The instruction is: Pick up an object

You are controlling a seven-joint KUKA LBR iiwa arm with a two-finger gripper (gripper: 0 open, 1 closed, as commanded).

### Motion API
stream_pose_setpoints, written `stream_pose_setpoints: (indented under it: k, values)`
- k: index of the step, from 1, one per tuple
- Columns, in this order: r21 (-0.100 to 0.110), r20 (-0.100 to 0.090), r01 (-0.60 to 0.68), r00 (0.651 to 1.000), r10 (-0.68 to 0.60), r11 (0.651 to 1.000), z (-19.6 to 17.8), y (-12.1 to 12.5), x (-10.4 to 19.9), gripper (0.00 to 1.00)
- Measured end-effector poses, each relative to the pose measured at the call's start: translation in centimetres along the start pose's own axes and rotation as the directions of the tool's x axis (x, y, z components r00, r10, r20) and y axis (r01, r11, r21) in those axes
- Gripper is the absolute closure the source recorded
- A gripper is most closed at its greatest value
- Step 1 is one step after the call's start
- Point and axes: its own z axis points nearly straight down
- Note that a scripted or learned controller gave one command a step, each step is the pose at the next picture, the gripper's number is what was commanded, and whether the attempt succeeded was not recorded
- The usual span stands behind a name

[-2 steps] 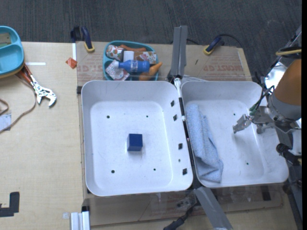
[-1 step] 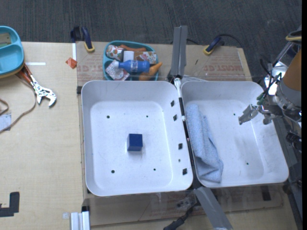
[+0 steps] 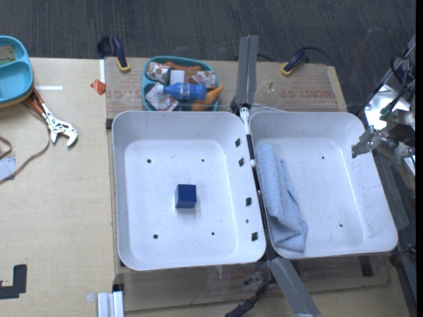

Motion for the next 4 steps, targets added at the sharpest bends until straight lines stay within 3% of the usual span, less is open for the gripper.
stream_pose_setpoints:
  k: [1,2,3,4]
  values:
    - [0.000,0.001,0.052,0.999,-0.052,0.999,-9.4,8.6,5.1,0.00]
    - [0.003,0.000,0.064,0.998,-0.064,0.998,0.8,3.7,10.8,0.00]
    - [0.004,0.002,0.066,0.998,-0.066,0.998,0.0,3.8,10.8,1.00]
    - [0.003,0.000,-0.080,0.997,0.080,0.997,12.2,6.1,8.8,1.00]
